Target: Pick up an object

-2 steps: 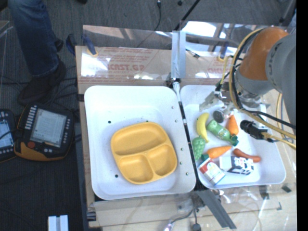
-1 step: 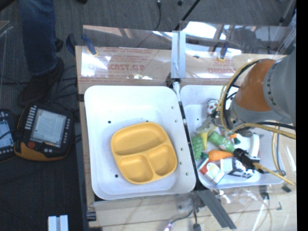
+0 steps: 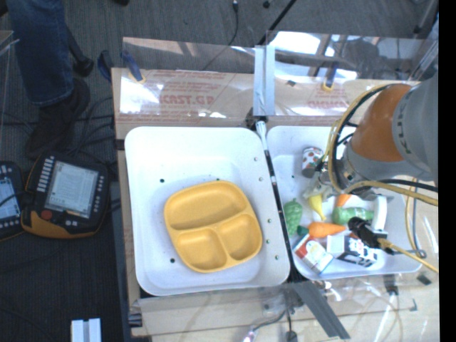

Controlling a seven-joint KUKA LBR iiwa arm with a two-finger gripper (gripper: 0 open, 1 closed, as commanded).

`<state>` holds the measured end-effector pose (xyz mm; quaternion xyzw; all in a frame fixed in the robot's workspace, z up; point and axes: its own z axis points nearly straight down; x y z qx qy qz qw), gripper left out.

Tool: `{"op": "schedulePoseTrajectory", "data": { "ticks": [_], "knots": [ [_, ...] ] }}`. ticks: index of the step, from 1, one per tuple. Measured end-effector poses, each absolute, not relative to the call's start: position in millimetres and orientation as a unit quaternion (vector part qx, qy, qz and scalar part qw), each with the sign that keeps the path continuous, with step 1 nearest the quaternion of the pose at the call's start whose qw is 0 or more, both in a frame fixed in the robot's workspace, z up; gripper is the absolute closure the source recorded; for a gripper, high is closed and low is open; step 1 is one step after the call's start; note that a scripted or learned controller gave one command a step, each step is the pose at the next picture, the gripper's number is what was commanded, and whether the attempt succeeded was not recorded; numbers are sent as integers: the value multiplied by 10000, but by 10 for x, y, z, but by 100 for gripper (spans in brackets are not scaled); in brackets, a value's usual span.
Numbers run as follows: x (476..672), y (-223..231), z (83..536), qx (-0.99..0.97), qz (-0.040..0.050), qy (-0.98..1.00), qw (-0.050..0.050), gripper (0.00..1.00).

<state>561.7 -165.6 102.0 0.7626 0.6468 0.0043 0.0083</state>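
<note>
The scene was brightly and evenly lit from above, and the two white bins, the left bin and the right bin, came out nearly blown, their walls losing detail. Strong glare lay across the clear sheet along the worktop's far edge, with a pale blue-white reflection near its far right corner. Shadows were soft and short; a faint one lay beside the yellow tray. The carpet beyond the worktop fell dim. The picture was soft overall, small items in the right bin blurring together, and the arm looked slightly smeared.
</note>
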Motion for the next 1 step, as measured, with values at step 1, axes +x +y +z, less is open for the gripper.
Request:
{"op": "schedulePoseTrajectory", "data": {
  "ticks": [1],
  "knots": [
    [5849,-1379,2103,7683,-15,6401,1,100]
  ]
}}
